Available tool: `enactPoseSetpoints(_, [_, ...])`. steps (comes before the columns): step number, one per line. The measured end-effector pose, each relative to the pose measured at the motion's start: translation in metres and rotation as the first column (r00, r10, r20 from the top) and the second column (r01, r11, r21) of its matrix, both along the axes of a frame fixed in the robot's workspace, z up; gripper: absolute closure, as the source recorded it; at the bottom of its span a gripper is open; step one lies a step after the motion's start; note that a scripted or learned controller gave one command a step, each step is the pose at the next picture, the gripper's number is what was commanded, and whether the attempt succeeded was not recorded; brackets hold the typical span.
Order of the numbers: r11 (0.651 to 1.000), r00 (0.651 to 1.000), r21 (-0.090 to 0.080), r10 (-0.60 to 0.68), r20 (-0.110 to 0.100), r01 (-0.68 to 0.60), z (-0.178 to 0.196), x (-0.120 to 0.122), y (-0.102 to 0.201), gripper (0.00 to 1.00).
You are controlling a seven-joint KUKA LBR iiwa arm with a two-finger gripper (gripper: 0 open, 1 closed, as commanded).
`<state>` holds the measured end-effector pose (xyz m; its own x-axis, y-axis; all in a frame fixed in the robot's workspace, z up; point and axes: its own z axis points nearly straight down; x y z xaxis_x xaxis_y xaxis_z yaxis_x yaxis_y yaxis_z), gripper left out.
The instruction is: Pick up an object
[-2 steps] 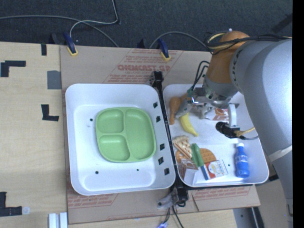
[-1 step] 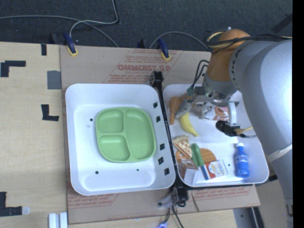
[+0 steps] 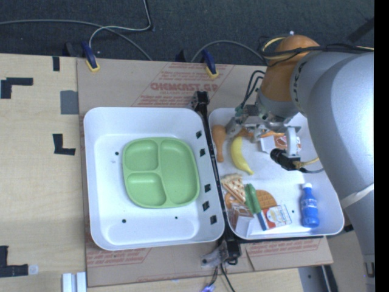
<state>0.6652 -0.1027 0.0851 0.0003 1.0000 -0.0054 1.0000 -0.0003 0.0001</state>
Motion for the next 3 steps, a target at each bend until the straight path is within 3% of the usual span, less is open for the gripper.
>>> enactPoseSetpoints(1, [1.000, 1.000, 0.001, 0.002, -0.001, -0.002, 0.0097, 0.0001, 0.0010, 1.00])
enactPoseSetpoints(2, [1.000, 1.000, -0.011, -0.001, 0.002, 0.001, 0.0115, 0.0002, -0.0055, 0.00])
enactPoseSetpoints(3, [1.000, 1.000, -0.009, -0.004, 0.000, 0.004, 0.0031, 0.0029, -0.0077, 0.00])
